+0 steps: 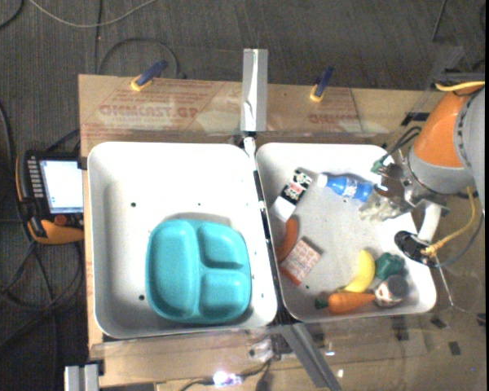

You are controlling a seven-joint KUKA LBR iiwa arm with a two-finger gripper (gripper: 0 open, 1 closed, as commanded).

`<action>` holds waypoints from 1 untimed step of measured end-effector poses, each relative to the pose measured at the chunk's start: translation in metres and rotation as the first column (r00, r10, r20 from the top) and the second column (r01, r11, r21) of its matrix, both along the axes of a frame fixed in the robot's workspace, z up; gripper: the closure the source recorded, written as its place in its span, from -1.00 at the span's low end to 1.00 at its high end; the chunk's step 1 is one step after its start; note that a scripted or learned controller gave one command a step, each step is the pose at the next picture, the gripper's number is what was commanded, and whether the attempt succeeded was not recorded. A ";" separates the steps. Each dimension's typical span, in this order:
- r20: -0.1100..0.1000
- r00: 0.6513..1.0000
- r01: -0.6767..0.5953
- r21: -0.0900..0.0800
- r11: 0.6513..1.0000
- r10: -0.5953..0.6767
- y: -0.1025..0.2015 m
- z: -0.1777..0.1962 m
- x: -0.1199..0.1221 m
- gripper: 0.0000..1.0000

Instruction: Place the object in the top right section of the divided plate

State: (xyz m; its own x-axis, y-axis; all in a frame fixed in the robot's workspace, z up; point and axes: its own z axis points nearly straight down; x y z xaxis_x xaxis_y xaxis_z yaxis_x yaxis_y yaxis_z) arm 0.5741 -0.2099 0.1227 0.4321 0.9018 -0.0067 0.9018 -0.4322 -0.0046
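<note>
Honestly, I cannot tell how my claw [385,202] stands above the right bin [342,155], beside the bottle [342,186]. The plate [199,271] waits in the left bin [122,169]. I fear the round bottle rolls away among clutter.

Turquoise divided plate [199,270], white bins [114,169], yellow banana [361,272], orange carrot [350,300], blue-labelled bottle [347,187]
</note>
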 end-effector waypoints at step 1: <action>-0.004 1.000 -0.001 0.001 1.000 0.001 0.001 0.008 -0.001 1.00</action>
State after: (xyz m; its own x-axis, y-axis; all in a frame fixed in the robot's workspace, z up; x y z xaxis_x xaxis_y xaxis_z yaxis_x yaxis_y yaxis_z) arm 0.5732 -0.2093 0.1303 0.4314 0.9021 -0.0078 0.9021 -0.4314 -0.0089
